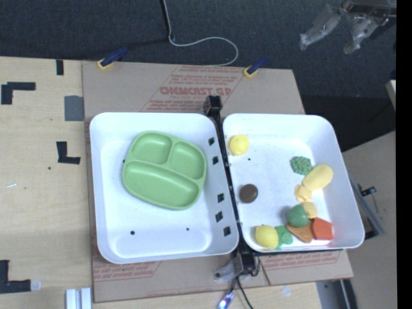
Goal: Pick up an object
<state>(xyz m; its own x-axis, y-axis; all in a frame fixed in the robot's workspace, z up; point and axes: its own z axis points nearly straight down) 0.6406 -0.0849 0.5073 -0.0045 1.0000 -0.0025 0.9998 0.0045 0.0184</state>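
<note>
the gripper (341, 28) hung above the right bin's (270, 122) far corner, fingers spread, holding nothing. the yellow ball (238, 144) sat alone near the divider — likely light, hard plastic, smooth and apt to roll; a pinch across its middle looked safest.

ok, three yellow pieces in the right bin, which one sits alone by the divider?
The small round yellow piece at the bin's upper left. The elongated yellow one and the lemon-like one both lie among other toy foods.
</note>
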